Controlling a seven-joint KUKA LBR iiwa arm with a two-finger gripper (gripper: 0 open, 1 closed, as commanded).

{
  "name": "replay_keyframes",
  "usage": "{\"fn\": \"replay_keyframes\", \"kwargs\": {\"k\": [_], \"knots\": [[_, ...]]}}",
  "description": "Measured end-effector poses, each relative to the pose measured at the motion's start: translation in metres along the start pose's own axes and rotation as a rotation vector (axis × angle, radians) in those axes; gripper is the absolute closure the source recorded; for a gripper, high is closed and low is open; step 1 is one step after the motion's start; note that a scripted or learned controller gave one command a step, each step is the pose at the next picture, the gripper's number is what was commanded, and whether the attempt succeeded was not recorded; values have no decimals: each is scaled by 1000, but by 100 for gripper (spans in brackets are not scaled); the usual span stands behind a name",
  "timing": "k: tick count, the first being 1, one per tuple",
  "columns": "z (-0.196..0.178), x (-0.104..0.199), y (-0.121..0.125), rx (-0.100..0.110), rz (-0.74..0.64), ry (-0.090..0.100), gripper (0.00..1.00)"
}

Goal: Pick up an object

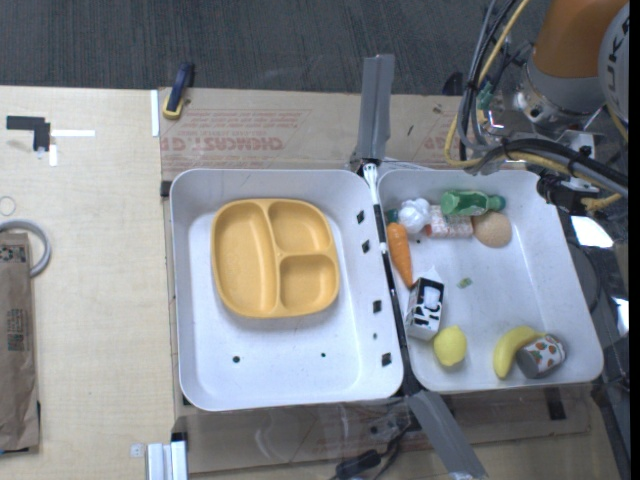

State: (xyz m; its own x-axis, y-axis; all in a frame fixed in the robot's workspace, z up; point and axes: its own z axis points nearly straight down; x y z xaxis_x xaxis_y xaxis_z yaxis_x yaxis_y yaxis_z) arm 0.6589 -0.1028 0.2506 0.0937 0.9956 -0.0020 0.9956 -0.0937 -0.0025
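The arm [575, 28] stands at the upper right of the frame, above the far corner of the right bin [560, 298]. I cannot tell the state of its hand. Nothing is lifted yet: the carrot [400, 253], lemon [450, 346], banana [512, 350] and green bottle [470, 203] all lie in that bin. In the left bin [200, 368] rests a yellow plate [275, 258]. The whole pick is still left to do.

arm [585, 28] | orange band, grey housing | yellow and black cables
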Motion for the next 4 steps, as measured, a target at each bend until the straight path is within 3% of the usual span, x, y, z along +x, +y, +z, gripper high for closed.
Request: {"fn": "replay_keyframes", "kwargs": {"k": [1, 2, 3, 4], "knots": [[-138, 21, -2, -1, 27, -1, 100], [-146, 21, -1, 3, 25, -4, 100], [-59, 81, -8, 0, -8, -1, 100], [-159, 99, -9, -1, -193, -1, 100]]}}
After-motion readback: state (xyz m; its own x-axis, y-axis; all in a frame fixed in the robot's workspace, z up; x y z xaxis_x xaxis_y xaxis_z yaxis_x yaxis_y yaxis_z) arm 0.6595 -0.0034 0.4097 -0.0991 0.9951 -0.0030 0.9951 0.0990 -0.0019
